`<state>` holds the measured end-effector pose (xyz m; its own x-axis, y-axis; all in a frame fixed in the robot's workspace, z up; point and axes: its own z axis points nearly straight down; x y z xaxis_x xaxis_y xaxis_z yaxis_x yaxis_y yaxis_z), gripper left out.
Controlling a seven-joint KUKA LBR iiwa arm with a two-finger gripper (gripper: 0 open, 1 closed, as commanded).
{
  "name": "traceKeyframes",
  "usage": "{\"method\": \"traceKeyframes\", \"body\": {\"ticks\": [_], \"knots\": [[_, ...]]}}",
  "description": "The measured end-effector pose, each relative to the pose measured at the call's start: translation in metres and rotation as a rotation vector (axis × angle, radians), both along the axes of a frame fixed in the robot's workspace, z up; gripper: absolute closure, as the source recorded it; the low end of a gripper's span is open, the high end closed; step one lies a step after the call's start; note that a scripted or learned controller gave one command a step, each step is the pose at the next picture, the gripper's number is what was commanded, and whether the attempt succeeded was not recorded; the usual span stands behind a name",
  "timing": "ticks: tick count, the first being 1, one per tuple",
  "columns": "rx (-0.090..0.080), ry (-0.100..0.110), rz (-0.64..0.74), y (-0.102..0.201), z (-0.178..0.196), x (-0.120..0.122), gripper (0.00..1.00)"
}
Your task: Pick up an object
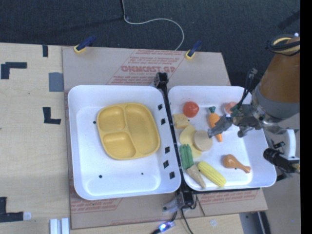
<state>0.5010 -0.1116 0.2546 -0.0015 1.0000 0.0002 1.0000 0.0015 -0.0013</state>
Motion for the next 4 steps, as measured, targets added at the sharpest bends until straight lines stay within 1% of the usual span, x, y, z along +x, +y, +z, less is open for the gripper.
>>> {"method": "traceKeyframes", "body": {"ticks": [1, 2, 3, 4], "knots": [[0.004, 0.009, 0.010, 0.118, -0.075, 0.000, 0.00], [0.003, -0.008, 0.011, 0.205, 0.033, -0.017, 0.00], [0.004, -0.018, 0.003, 0.219, 0.270, -0.017, 0.00], [-0.006, 0.017, 0.004, 0.267, 0.105, -0.020, 0.00]]}}
